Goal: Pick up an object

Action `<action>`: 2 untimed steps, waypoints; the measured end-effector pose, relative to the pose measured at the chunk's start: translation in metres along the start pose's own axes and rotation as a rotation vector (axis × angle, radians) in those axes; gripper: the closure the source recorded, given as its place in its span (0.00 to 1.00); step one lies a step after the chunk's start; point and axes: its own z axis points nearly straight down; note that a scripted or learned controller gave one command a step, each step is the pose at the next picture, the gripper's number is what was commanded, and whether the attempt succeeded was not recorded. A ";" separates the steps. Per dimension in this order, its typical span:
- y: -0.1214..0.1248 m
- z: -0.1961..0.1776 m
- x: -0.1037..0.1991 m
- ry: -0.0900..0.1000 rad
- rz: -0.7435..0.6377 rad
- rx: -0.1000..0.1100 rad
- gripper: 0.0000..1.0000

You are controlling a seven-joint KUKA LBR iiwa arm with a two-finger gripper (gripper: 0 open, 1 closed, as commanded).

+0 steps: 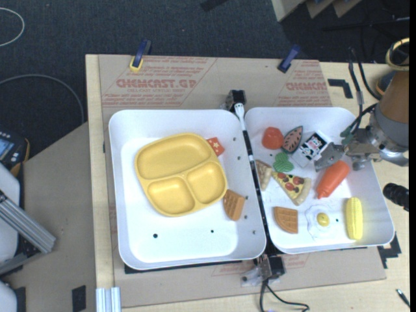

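My gripper [342,158] hangs over the right side of the right bin [383,229], with the arm coming in from the right. Its two grey fingers stand spread, so it is open, just above the upper end of an orange carrot [331,179]. The carrot lies tilted on the bin floor and I see nothing clamped between the fingers. Close to the left of the gripper are a white and black carton [313,146], a watermelon slice [293,138] and a red tomato [272,137].
The right bin also holds a green piece [283,162], a pizza slice [292,185], toast [285,219], a fried egg [322,220] and a yellow corn cob [353,218]. In the left bin [123,194] lie a yellow divided plate [181,173], a red piece [216,147] and a brown bread piece [234,205].
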 end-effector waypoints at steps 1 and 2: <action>0.003 -0.006 0.000 -0.002 -0.003 -0.012 0.00; -0.001 0.057 0.000 0.000 -0.002 -0.004 0.00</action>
